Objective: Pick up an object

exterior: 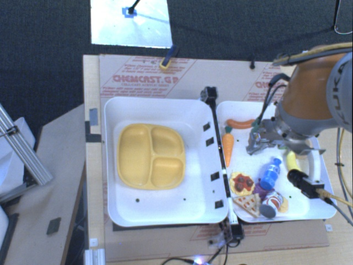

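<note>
the carrot point(228, 142) lies lengthwise at 9 o'clock in the right bin point(242, 110), tip toward 6, close to the wall shared with the left bin point(127, 115). a sausage point(240, 123) lies crosswise at 11 o'clock, just above the carrot's top. a blue bottle point(270, 173) sits tilted near the bin's middle, with a yellow piece point(290, 162) just at its 2 o'clock. toward 6 o'clock a cluster lies packed together: a round red-and-yellow toy point(242, 182), a purple toy point(260, 191), a pizza slice point(249, 204) and a grey-and-red toy point(269, 207).

the tool point(255, 143) hangs over the bin between carrot and bottle, at about 3 o'clock from the carrot and 5 o'clock from the sausage. nothing is seen in its grip, and whether it is open or closed cannot be told. the arm point(314, 93) comes in from 3 o'clock.

the left bin holds a yellow tray point(151, 156) with three compartments. both bins rest on the surface point(143, 81).
</note>
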Available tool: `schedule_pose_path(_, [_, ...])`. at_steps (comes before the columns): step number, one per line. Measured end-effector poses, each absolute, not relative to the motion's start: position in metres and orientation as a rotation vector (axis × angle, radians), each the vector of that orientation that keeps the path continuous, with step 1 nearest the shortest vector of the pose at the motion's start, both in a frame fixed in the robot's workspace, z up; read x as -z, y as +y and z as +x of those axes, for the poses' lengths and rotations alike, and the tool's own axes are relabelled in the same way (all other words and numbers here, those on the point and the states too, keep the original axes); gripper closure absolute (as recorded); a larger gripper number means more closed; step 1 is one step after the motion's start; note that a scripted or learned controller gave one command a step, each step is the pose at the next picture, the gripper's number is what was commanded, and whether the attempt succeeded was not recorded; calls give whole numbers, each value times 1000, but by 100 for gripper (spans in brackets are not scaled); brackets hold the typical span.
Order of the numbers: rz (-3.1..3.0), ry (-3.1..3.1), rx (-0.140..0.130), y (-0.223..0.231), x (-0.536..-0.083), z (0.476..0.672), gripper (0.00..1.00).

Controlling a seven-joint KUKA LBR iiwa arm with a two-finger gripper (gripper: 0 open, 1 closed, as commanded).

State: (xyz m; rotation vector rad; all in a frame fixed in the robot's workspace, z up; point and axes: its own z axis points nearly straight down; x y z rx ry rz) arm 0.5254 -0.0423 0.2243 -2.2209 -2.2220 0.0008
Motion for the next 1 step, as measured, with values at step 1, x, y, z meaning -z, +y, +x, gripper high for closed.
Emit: schedule_pose_path(1, [-2215,-2228,3,-27,-233,529,100])
